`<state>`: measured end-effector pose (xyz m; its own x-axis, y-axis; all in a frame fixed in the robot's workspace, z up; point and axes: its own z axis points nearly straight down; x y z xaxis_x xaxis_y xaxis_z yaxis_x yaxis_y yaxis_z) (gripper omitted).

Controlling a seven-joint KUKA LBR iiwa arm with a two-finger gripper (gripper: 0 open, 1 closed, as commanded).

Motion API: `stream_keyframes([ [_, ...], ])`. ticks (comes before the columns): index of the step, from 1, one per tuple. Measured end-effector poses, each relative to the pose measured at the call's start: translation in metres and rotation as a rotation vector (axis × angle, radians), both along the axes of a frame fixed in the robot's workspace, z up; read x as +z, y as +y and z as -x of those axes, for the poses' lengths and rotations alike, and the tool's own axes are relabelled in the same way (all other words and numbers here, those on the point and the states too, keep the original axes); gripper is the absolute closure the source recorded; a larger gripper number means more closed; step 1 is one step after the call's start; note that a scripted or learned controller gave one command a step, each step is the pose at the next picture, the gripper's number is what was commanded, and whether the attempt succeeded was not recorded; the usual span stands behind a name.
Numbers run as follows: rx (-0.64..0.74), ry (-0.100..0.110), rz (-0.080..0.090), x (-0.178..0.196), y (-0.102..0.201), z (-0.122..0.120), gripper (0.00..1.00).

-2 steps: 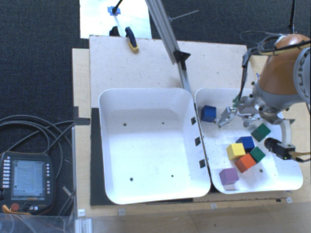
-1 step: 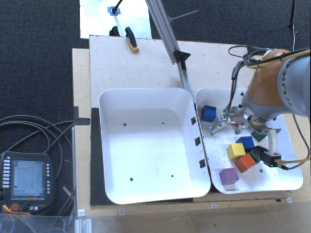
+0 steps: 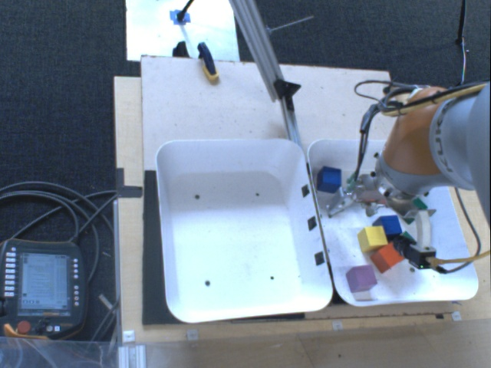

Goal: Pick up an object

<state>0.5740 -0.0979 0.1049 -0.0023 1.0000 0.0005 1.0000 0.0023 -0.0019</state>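
Note:
My gripper (image 3: pixel 339 202) hangs in the right bin (image 3: pixel 453 282), near its left wall, with the grey arm reaching in from the right. Its metal fingers (image 3: pixel 334 209) point left, stand open and hold nothing. A blue cube (image 3: pixel 330 179) lies just above and left of the fingertips, apart from them. Below and right of the gripper several blocks lie bunched together: a yellow cube (image 3: pixel 372 238), a second blue cube (image 3: pixel 390 225), an orange cube (image 3: pixel 386 257) and a purple cube (image 3: pixel 360 278). A small green piece (image 3: pixel 420 203) peeks out from under the wrist.
The left bin (image 3: pixel 165 205) sits directly beside the right one; a shared rim (image 3: pixel 311 205) divides them. A slanted metal pole (image 3: pixel 261 44) crosses above the bench. Cables (image 3: pixel 376 98) loop over the wrist. A teach pendant (image 3: pixel 42 286) lies on the floor at left.

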Motion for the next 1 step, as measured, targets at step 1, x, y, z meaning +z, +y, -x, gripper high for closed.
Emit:
stream_keyframes([
  [1,0.001,-0.006,0.001,0.0125,-0.0007,-0.0015,1.0],
])
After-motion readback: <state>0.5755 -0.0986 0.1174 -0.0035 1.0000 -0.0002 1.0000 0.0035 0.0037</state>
